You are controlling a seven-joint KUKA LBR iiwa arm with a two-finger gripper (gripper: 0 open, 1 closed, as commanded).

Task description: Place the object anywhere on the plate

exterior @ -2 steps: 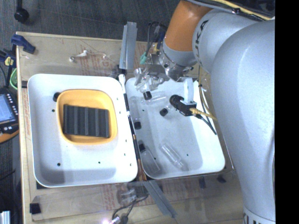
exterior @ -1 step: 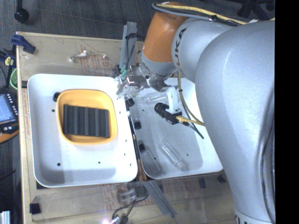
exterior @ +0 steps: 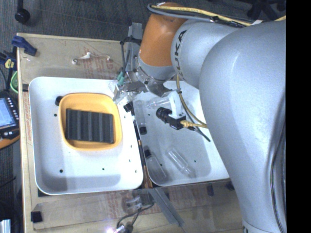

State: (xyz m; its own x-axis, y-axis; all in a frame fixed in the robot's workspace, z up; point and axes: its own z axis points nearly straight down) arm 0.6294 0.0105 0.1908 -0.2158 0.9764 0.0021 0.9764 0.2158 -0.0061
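The jaws point(exterior: 127, 87) hover at the seam between the bins, and I cannot tell if they grip anything; a release here could miss the yellow plate point(exterior: 90, 102) with its dark grooved insert in the left bin point(exterior: 73, 178). The right bin point(exterior: 194, 171) holds what may be the object, a clear tube point(exterior: 179, 161).

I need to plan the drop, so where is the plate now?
In the camera view the yellow plate lies in the left bin, toward its upper half, just left of the pincer near the divide between the bins.
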